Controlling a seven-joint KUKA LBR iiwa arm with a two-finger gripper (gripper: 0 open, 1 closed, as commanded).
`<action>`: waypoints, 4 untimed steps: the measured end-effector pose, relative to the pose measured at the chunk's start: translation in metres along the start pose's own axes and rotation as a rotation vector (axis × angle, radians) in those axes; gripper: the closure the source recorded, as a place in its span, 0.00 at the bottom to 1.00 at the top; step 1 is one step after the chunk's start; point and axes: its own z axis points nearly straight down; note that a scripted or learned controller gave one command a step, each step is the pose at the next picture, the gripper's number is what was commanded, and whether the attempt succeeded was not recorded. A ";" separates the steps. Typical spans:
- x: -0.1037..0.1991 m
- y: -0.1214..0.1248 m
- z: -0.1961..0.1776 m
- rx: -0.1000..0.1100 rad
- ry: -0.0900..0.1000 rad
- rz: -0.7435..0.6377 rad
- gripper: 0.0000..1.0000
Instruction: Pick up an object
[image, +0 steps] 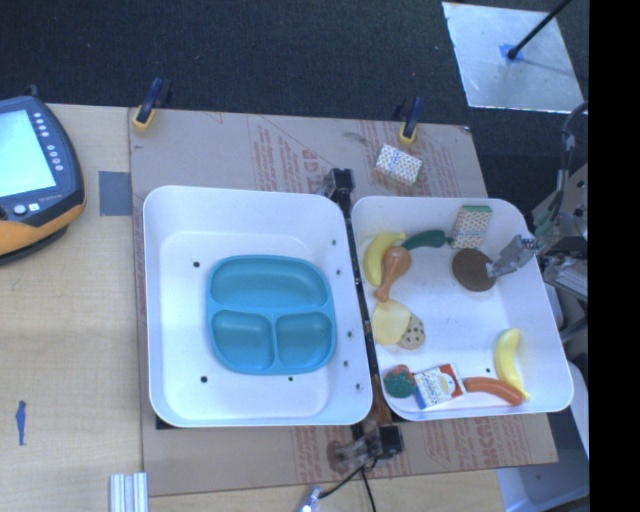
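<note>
Your gripper (508, 256) sits at the right bin's (452, 408) far-right edge; can't tell how it's set. Brown disc (472, 270) is just beside it, toward bin centre, apparently touching the tip. Green-topped box (471, 224) just beyond the disc. Further out: drumstick (393, 270) and yellow piece (377, 256) by the divider. Banana (511, 362) and orange carrot (492, 389) sit nearer you than the tool. Left bin (160, 300) holds a blue divided plate (271, 312), well apart.
</note>
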 end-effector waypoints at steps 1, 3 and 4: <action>-0.026 -0.010 0.115 0.003 0.000 -0.001 0.00; 0.018 0.010 0.162 0.001 -0.001 -0.004 0.00; -0.027 -0.025 0.162 0.000 0.001 0.002 0.00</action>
